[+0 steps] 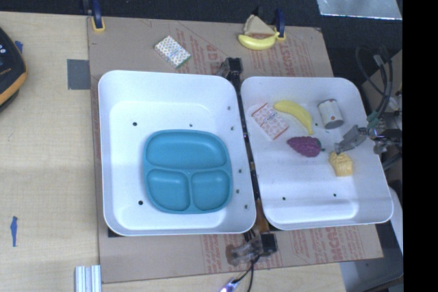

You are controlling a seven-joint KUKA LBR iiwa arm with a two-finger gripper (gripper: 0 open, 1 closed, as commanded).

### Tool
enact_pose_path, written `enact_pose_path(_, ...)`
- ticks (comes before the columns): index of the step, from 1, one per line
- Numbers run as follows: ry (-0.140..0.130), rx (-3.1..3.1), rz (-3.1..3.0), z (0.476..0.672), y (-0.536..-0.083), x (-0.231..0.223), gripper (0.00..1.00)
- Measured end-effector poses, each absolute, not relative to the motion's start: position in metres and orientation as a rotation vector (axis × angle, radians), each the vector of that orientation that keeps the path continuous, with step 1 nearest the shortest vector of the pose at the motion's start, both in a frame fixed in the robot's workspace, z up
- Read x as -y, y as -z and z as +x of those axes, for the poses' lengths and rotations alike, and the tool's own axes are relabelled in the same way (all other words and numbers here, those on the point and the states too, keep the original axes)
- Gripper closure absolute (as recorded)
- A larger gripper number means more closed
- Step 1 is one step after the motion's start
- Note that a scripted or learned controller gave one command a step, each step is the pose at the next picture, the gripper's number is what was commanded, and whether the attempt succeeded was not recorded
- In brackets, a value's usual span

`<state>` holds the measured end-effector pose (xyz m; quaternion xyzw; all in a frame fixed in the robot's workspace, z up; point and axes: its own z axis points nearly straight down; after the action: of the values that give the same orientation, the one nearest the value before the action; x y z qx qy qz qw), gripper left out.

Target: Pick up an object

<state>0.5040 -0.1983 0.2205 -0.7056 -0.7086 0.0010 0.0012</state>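
Observation:
The right bin (369, 210) holds several small items: a red-and-white packet (269, 120), a yellow banana (295, 113), a grey cylinder (330, 113), a purple lump (304, 146) and a yellow block (341, 164). My gripper (350, 139) reaches in low over the bin's right side. It sits just above the yellow block and to the right of the purple lump. Nothing visible is held in it.
The left bin (116, 147) holds a blue divided plate (187, 170). Behind the bins, a patterned packet (172, 50) and a second banana (257, 41) lie on the cardboard. Cables and arm parts crowd the right edge (383, 106).

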Motion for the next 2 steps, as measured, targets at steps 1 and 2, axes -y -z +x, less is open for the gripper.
enact_pose_path(1, -0.005, 2.226, -2.213, 0.551, -0.091, 0.161, 0.00)
enact_pose_path(2, -0.007, 2.230, -2.210, 0.551, -0.102, 0.162, 1.00)
